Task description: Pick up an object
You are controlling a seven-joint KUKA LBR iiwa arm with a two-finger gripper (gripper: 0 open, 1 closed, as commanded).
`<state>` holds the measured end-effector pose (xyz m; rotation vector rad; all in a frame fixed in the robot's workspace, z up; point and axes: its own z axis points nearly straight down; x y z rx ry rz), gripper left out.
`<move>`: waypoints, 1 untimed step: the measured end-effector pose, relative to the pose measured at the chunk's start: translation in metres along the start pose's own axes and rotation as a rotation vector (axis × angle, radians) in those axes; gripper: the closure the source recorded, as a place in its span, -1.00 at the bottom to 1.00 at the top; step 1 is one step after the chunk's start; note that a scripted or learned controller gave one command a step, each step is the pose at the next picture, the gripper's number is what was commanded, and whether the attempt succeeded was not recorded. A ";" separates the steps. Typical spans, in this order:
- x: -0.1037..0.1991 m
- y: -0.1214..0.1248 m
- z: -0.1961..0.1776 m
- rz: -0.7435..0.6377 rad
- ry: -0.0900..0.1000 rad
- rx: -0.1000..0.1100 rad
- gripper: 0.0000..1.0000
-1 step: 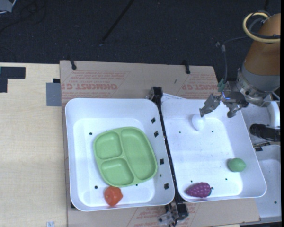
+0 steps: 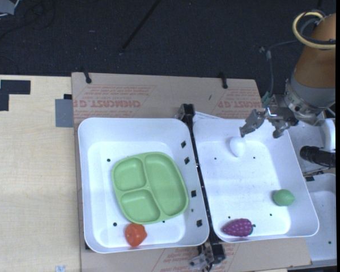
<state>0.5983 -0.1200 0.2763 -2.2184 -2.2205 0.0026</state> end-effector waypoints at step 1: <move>0.008 -0.003 0.061 0.001 0.001 0.006 -1.00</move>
